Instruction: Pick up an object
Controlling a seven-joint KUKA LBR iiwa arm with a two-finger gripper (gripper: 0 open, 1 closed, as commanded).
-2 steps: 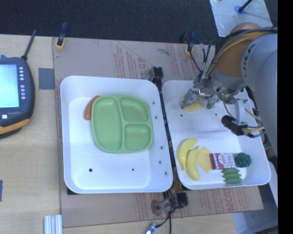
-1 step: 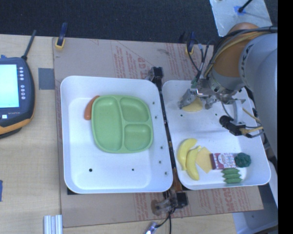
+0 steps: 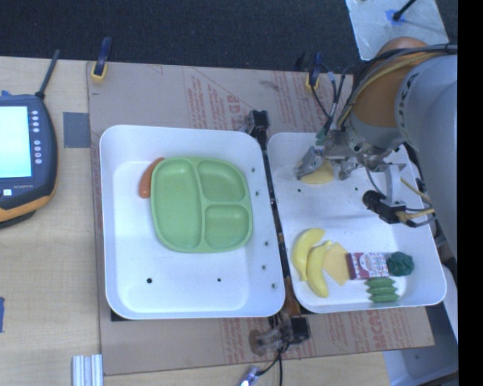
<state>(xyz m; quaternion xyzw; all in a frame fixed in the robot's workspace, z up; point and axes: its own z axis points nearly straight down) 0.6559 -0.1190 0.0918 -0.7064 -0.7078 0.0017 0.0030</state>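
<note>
The claw sits low in the far part of the right bin, its grey fingers spread to either side of a pale yellow piece that lies on the bin floor. The fingers stand open around it; whether they touch it cannot be told. Nothing else crowds that spot.

Nearer the camera than the claw, along the bin's front edge, lie a banana, a yellow wedge leaning against it, a small printed packet, a dark green broccoli-like lump and a green pod-like piece, all packed close together and well apart from the claw. To the claw's left, past the rim between the bins, the left bin holds a green divided plate with an orange sausage-shaped thing tucked against its far left edge.

The arm comes in from the right and bends down over the bin, grey shell with an orange band, cables looping beside the wrist.

The bins are smooth, shallow white plastic with rounded corners. They rest on brown cardboard. A handheld control screen lies far left.
</note>
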